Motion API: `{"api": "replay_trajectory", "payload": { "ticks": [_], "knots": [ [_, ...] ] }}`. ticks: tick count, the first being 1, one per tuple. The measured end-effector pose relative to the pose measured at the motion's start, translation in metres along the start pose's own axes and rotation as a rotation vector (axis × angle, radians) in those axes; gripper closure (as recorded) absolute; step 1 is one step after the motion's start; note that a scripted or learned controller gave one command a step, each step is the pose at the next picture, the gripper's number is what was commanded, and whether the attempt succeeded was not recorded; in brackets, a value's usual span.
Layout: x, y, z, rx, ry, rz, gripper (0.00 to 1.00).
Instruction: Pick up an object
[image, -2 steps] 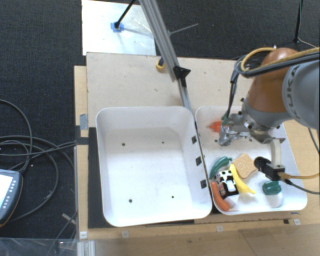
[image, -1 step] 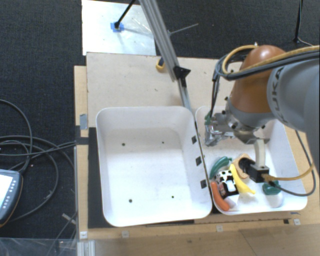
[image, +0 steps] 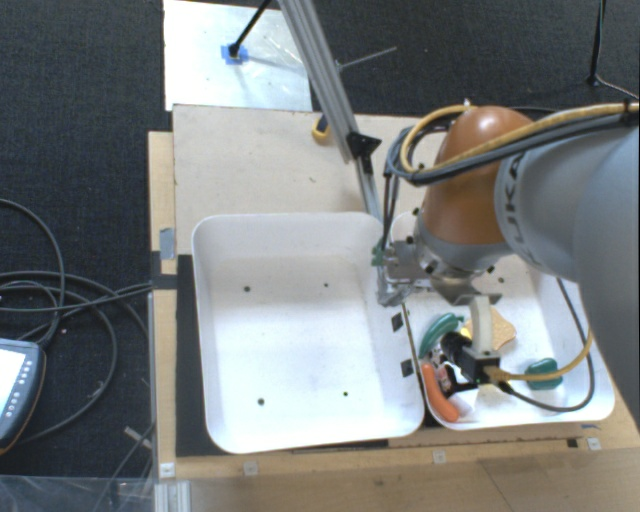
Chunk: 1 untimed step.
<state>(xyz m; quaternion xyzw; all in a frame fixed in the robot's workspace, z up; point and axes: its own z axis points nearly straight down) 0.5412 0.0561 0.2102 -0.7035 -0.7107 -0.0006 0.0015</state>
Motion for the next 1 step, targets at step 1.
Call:
{"api": "replay_trajectory", "payload": {
  "ticks": [1],
  "knots": [
    [0.0425,-0.0234,-0.0118,-0.001,0.000,0.000,1.00]
  ]
}}
